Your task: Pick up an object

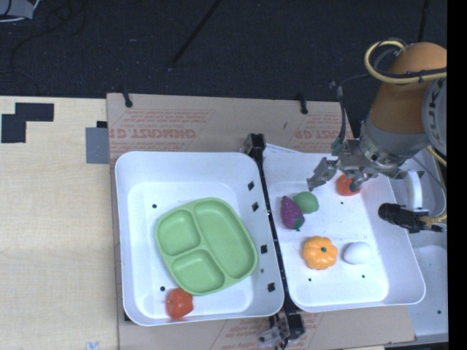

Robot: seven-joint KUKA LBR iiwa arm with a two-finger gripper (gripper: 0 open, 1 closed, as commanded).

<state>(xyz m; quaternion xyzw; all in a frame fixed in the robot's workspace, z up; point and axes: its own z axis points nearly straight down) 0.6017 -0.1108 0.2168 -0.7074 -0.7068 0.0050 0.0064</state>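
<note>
Bins sit side by side on the bench: the left shallow white bin (139, 173) holds a pale green three-compartment plastic tray (206, 245) lying at a slant, and a small red tomato-like toy (179, 302) rests just off the tray's lower left corner. Across the divider, the right shallow white bin (398, 283) holds a dark purple grape-bunch toy (291, 213) touching a rounded green toy (306, 202), then an orange pumpkin toy (320, 253) with a white egg-shaped toy (357, 253) just beside it. Further right and toward the back wall lies a small orange-red round toy (347, 186), directly under the two-finger gripper (343, 172), whose fingers stand spread apart, one reaching out left of the toy and the other at its right, with nothing gripped between them. So the likeliest target sits straight below the gripper, slightly toward its right finger, and a short descent looks like what the move calls for. The toy appears near-round, so it shows no clear long axis or pointing direction, and grasp angle should matter little
</note>
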